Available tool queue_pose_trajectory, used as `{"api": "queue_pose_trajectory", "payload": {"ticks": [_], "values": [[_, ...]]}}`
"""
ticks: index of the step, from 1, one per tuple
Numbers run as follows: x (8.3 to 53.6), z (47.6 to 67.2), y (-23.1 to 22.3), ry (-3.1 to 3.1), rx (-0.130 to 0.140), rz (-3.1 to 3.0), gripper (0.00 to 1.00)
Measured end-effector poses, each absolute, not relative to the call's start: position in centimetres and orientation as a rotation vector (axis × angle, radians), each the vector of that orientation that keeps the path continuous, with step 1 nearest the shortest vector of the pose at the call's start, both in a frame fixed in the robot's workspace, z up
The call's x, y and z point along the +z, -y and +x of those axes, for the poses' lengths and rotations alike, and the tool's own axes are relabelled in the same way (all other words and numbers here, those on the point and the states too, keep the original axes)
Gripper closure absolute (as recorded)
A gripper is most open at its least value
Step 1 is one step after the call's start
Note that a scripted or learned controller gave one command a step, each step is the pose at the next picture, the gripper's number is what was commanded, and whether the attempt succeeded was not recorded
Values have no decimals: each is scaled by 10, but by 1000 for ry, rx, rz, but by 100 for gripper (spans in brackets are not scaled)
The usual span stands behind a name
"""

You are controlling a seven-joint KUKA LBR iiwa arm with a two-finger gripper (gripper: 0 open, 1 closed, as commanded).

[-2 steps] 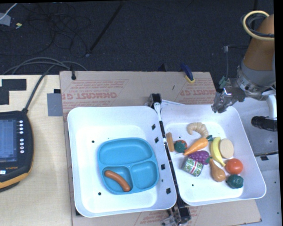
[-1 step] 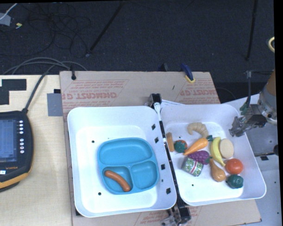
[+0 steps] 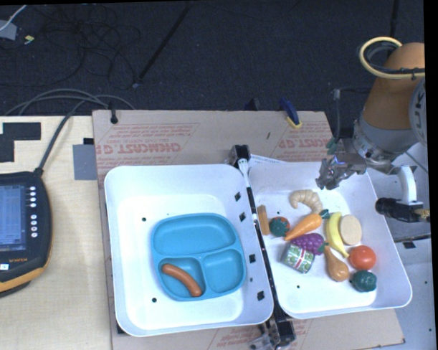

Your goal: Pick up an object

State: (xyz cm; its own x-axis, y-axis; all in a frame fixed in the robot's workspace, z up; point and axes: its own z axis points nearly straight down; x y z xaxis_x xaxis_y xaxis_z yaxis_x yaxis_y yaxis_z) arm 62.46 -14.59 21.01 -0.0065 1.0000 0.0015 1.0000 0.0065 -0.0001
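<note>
Toy food (image 3: 325,239), a bright jumble, is lying in the right bin (image 3: 395,290), a sausage (image 3: 182,278) is sitting in the left bin's (image 3: 127,210) blue tray (image 3: 196,240), and the hand (image 3: 335,172) is hovering, its state impossible to tell.

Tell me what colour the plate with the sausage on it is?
The plate is light blue, with a brown sausage in one compartment. The camera view shows it clearly.

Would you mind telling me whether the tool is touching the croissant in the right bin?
Apart. The camera view shows the tool hanging above and right of the croissant, with white bin floor showing between them.
</note>
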Motion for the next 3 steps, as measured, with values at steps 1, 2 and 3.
{"api": "queue_pose_trajectory", "payload": {"ticks": [1,2,3], "values": [[320,553,215,2219,-1,-2235,100],[212,601,211,2221,6,-2210,100],[383,575,215,2232,-10,-2231,100]]}}
